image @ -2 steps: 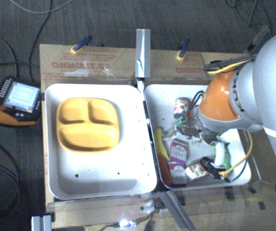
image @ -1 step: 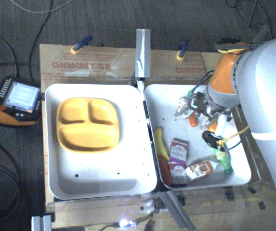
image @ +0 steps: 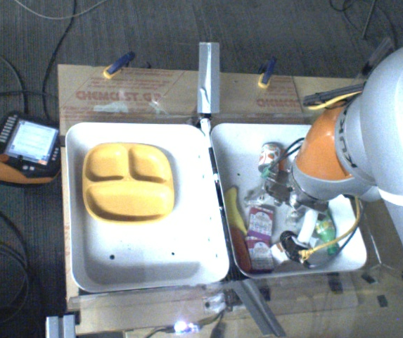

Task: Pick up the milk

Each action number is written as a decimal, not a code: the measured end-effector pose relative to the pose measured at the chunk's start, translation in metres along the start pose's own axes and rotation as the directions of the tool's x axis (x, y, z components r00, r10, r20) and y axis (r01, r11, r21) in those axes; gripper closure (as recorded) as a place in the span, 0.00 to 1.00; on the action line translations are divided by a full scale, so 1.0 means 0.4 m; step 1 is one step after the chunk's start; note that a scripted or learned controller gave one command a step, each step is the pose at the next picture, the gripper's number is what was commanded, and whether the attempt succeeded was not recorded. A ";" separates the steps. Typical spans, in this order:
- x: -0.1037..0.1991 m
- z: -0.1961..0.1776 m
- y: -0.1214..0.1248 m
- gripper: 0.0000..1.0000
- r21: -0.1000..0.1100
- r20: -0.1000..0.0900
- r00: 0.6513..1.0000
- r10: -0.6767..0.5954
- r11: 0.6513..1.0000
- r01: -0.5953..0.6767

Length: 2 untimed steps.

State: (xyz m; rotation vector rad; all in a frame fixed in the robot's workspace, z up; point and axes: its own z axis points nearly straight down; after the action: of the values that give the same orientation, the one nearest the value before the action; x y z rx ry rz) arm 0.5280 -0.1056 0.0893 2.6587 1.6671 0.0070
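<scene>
Overhead view of the bench. The milk, a small carton with a red-and-white label, lies flat near the front of the right bin, just beside a yellow banana along the bin's left wall. My end effector hangs low over this bin, just behind the carton, near a can; I cannot tell its state. The left bin holds a yellow divided tray, well apart from the work. I judge the approach incomplete: the carton lies unheld.
</scene>
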 end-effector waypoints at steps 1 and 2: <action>0.114 -0.298 0.210 0.00 0.008 0.008 1.000 0.016 1.000 -0.016; 0.096 -0.008 0.127 0.00 0.011 0.003 0.989 -0.150 0.989 0.150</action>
State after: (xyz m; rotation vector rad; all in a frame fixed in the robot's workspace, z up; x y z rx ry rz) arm 0.5903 -0.0932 0.0930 2.5310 1.8666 -0.0073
